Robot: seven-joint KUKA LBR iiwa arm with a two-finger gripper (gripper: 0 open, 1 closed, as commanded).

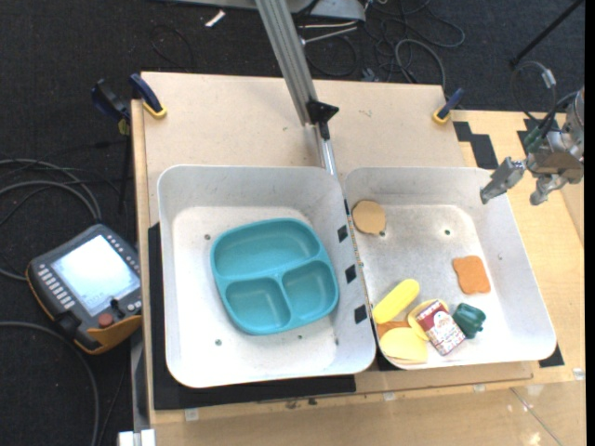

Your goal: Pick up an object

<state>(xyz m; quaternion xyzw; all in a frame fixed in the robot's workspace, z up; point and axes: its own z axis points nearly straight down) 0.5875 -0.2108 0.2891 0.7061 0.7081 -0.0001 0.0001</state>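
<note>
My gripper (519, 185) hangs at the right bin's (423, 226) far right corner, above its rim, open with nothing between its fingers (495, 182). Inside that bin lie a tan round cookie (369, 217) near the left wall and an orange piece (471, 273) towards the right. A yellow banana (395, 298), a red and white carton (439, 327), a dark green item (469, 319) and a yellow slice (404, 345) cluster at the front. All of these lie well apart from the gripper.
The left bin (186, 249) holds a teal divided plate (274, 274). A slanted metal pole (293, 59) runs down to the gap between the bins. A teach pendant (85, 286) lies on the floor at the left. Clamps (149, 98) grip the bench's far corners.
</note>
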